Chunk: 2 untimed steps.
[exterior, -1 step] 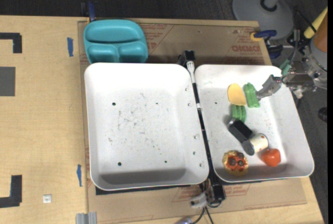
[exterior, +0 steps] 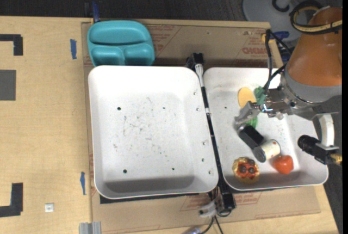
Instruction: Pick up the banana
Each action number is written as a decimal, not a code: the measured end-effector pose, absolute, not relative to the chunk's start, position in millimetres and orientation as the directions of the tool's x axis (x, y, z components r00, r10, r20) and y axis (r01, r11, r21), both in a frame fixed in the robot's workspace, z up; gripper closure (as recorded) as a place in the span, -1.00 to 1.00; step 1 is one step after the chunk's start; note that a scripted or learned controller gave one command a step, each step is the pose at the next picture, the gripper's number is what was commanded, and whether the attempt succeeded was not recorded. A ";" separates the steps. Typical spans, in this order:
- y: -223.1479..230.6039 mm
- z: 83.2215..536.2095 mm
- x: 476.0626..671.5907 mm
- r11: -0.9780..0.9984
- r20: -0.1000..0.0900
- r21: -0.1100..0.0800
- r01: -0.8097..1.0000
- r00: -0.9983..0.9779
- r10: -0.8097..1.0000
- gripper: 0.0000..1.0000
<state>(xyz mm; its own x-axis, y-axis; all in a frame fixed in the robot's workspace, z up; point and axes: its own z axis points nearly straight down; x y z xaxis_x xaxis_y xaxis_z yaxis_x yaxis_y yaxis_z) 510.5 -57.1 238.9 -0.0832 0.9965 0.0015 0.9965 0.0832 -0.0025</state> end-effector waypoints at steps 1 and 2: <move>10.8 190.1 479.1 0.143 0.001 -0.002 0.990 -0.143 0.990 -1.00; 94.2 191.2 479.3 0.061 0.000 0.001 0.998 -0.061 0.998 -1.00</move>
